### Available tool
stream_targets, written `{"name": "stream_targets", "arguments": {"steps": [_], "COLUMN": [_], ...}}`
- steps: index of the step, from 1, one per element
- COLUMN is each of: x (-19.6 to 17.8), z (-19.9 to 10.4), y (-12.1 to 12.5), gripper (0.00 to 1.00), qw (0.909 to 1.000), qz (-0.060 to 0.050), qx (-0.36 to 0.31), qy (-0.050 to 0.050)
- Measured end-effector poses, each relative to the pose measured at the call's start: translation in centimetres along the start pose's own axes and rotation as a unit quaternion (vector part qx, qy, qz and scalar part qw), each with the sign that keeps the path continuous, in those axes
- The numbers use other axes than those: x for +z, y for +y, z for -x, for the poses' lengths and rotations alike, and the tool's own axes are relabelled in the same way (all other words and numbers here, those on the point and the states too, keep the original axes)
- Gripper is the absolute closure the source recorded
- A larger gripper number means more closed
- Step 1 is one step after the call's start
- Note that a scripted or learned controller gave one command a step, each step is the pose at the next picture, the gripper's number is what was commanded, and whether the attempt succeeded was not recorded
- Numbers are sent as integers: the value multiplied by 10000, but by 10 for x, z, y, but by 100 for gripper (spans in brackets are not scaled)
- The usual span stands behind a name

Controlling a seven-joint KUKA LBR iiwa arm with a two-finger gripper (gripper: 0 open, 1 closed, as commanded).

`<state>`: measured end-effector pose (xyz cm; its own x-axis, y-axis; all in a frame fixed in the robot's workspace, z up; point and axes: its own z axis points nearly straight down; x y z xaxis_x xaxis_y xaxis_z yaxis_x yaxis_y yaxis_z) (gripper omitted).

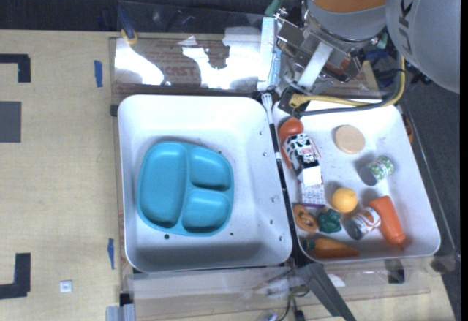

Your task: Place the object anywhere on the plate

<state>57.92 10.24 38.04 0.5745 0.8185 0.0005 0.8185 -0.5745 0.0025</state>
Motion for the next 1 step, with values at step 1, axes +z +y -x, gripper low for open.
{"name": "stream_targets", "arguments": {"steps": [1], "x": [-10], "z": [-1], "y": [0], "gripper": [100], "qw": [10000], "qz": [11], "qx": [-15], "qy": [3]}}
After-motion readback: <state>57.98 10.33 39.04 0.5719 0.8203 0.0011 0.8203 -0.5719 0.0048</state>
